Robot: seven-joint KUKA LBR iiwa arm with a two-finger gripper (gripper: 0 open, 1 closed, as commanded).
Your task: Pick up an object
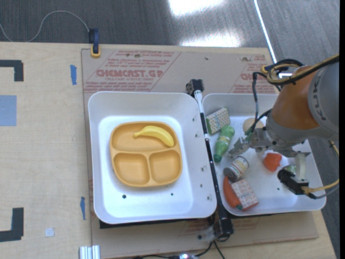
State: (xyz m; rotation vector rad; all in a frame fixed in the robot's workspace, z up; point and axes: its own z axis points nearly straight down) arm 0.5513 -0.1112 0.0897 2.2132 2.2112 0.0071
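Camera view: one banana (156, 135), one green bottle (222, 142), one can (237, 168).

We note a banana (156, 135) in the yellow tray (145, 154), left bin (102, 161); arm (299, 104) over the right bin (318, 198), green bottle (222, 143) at its nine o'clock.

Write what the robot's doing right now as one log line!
arm: over right bin | gripper: low among items, near green bottle and can | banana: on yellow tray, left bin
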